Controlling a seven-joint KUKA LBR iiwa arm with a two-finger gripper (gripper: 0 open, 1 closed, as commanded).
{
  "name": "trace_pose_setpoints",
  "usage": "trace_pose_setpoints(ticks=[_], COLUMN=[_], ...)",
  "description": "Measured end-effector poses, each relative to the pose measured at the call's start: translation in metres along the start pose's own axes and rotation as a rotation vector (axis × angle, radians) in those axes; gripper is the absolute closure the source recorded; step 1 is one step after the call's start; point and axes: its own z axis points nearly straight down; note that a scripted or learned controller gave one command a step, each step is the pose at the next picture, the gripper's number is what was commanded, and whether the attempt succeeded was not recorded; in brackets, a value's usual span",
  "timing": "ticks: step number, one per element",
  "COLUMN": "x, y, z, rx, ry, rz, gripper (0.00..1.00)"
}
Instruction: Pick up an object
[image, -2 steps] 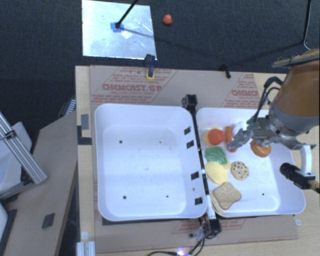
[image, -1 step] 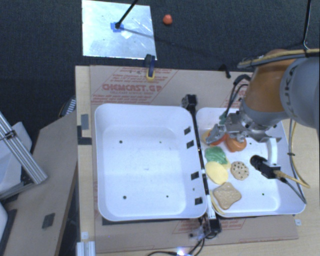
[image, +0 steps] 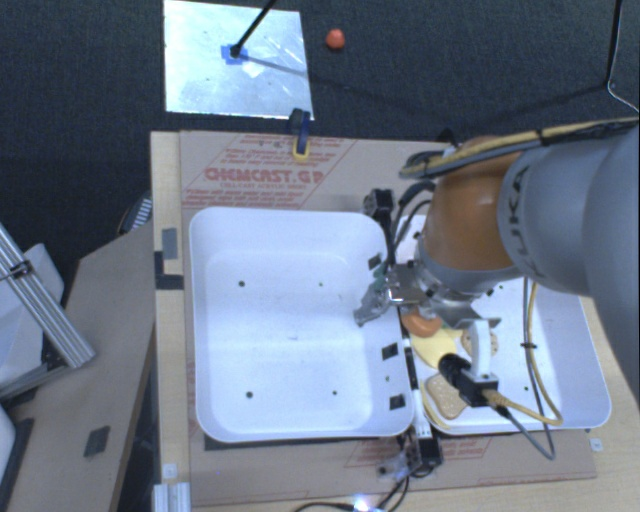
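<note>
My gripper (image: 372, 305) hangs over the right rim of the left bin (image: 290, 330), beside the divide between the two bins. Nothing shows in its grasp. In the right bin (image: 570, 390), just right of the gripper and partly under the wrist, lie an orange-red piece (image: 422, 325), a yellow piece (image: 430, 349) and a tan toast-like slice (image: 445, 400). A pale tan item (image: 479, 345) lies next to them. The arm's grey and orange body hides most of the right bin's far half.
Both bins rest on a cardboard sheet (image: 265, 175) with red print. A blue and yellow clamp (image: 299, 135) stands at its far edge. Beyond it lie a shiny metal sheet (image: 235, 60) and a small orange ball (image: 335, 39).
</note>
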Motion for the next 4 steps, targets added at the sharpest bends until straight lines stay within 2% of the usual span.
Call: trace_pose_setpoints(ticks=[1,2,3,4], x=[0.025,0.088,0.087,0.162], y=[-0.003,-0.018,-0.018,0.032], z=[-0.065,0.031,0.021,-0.023], rx=[-0.006,-0.005,-0.004,-0.01], ry=[-0.001,0.001,-0.001,0.002], rz=[0.0,0.0,0.003,-0.003], gripper=[0.0,0.0,1.0,1.0])
